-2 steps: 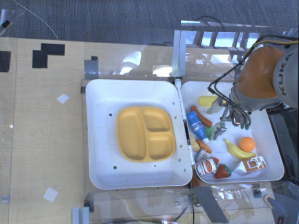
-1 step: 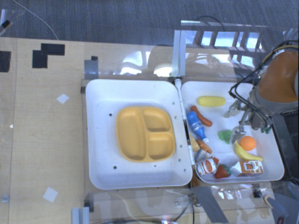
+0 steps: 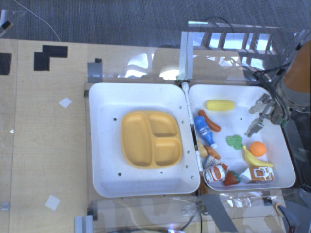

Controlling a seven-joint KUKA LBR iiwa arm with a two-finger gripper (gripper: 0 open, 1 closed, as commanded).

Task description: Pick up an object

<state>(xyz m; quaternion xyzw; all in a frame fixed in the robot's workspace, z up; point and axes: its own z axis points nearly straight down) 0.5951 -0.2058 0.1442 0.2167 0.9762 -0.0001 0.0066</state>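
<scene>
The right bin point(image 3: 243, 93) holds several toy foods: a yellow corn piece point(image 3: 219, 105), a red sausage point(image 3: 209, 121), a blue bottle point(image 3: 204, 132), a green broccoli point(image 3: 234, 141), an orange point(image 3: 258, 149), a banana point(image 3: 254, 159), a juice carton point(image 3: 262, 174), a strawberry point(image 3: 231, 178) and a small can point(image 3: 215, 173). My gripper point(image 3: 257, 115) hangs over the right side of this bin, above the orange and to the right of the corn. It is open, with nothing between its fingers.
The left bin point(image 3: 104, 106) holds a yellow divided plate point(image 3: 151, 139). A metal divider post point(image 3: 185, 57) and a clear frame point(image 3: 238, 40) stand behind the bins. The arm's orange band point(image 3: 297, 74) is at the far right.
</scene>
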